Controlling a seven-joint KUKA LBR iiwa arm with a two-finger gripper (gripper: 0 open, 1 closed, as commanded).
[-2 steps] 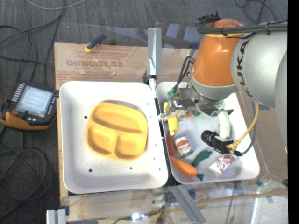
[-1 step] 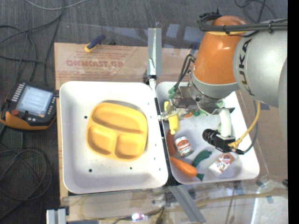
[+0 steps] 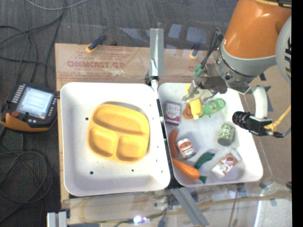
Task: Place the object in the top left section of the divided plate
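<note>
**Grey claw low over the right bin's far edge**

Grey and orange, the arm (image 3: 258, 27) reaches down into the right bin (image 3: 251, 171), and its claw (image 3: 196, 94) hangs at that bin's far edge; I cannot tell how the claw is set. Directly under it lies a cluster of small things: a yellow-and-orange piece (image 3: 194, 109) touching a green object (image 3: 215, 105). Whether the claw touches either cannot be told.

Just left of the cluster, near the bin's left wall, stands a small dark packet (image 3: 173, 112). Toward the near edge lie a red-labelled can (image 3: 186, 148), a carrot (image 3: 185, 169), a dark green piece (image 3: 204, 160) and a red-and-white carton (image 3: 225, 164); a green-labelled can (image 3: 226, 134) sits near the right wall.

The left bin (image 3: 75, 174) carries the yellow divided plate (image 3: 120, 132) at its middle, well apart from the claw.
</note>
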